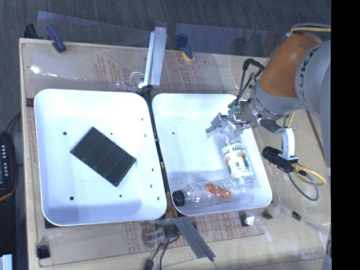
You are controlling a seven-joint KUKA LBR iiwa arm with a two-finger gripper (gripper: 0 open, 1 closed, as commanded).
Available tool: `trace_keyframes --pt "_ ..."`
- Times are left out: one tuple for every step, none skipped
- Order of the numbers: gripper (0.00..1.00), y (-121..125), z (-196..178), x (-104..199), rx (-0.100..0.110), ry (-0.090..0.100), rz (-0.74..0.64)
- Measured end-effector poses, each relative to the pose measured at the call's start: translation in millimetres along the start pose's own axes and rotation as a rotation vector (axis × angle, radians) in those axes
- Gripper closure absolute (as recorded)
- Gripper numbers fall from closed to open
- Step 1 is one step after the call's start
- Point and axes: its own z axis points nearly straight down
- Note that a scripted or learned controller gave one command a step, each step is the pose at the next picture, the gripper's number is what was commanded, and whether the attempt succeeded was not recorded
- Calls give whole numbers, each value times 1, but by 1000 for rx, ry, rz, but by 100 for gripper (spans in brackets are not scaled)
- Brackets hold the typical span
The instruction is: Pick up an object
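Camera view looks down at a slant on two white bins side by side, with the arm [292, 66] reaching in from the right over the right bin [185, 122]. The gripper [225, 124] hangs at that bin's upper right part, and its metal fingers [216, 125] appear spread, with nothing visible between them.

Two clear plastic bottles share the right bin. The labelled bottle [237, 161] lies just below the gripper, its long axis running roughly up and down the picture along the bin's right wall, its top end nearest the fingertips (whether it touches them is too fine to tell). The second bottle [208, 194], with a black cap at its left end and something orange inside, lies along the bin's lower wall, its axis running left to right; its right end sits close against the lower end of the labelled bottle.

The left bin [50, 117] holds a dark flat rectangular pad [103, 156], tilted diagonally, well apart from the gripper.

Judging from this layout, the labelled bottle is the nearest candidate: it lies just toward the bottom of the picture from the fingers. A grasp would likely work best with the jaws closing across its narrow width, not along its length, and the nearby bin wall could crowd one finger.
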Motion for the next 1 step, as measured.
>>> trace_keyframes --pt "0 -6 62 -4 0 -2 -13"
